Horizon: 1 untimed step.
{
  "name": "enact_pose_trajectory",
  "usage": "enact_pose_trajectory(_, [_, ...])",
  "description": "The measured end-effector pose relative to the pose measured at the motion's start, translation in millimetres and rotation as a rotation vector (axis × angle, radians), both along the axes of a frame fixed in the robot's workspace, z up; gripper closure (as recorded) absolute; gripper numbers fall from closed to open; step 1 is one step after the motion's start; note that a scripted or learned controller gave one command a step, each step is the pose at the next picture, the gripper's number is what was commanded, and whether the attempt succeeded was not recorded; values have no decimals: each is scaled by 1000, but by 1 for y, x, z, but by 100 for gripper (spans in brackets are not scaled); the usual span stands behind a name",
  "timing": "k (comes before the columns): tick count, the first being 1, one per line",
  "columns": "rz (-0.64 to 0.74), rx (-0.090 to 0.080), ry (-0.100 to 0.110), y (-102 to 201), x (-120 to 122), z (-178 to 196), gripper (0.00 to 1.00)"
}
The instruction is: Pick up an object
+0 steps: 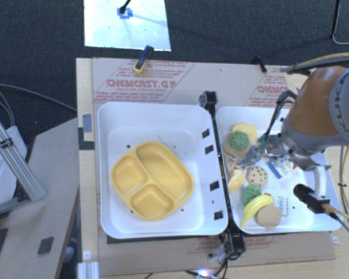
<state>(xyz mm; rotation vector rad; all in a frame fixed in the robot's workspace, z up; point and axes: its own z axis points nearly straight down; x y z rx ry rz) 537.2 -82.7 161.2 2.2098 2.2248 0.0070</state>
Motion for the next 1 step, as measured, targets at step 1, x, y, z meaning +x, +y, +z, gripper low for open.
enact_pose_trajectory(1, [0, 3, 8, 35, -52, 24, 0])
